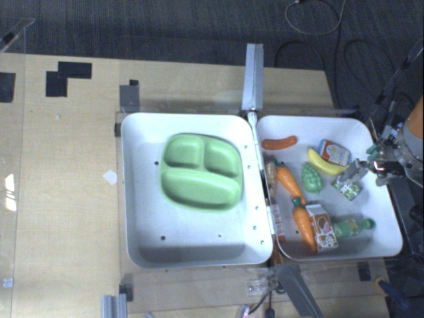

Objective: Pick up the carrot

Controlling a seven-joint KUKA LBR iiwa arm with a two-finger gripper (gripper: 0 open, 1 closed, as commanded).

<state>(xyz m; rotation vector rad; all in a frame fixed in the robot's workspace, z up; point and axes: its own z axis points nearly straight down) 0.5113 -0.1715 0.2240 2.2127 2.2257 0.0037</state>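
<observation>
Two orange carrots with green tops lie in the right bin (384, 244). One carrot (288, 179) is near the bin's left wall, pointing up-left. The other carrot (304, 224) lies lower down, against a red and white box (322, 228). My gripper (361, 169) hangs over the right side of this bin, well to the right of both carrots, just above a small green and white packet (349, 189). No carrot is in the gripper.
The right bin also holds a sausage (279, 142), a banana (324, 163), a can (335, 152), a knobbly green toy (312, 177) and a green bottle (352, 227). A green divided plate (201, 171) sits in the left bin (142, 230).
</observation>
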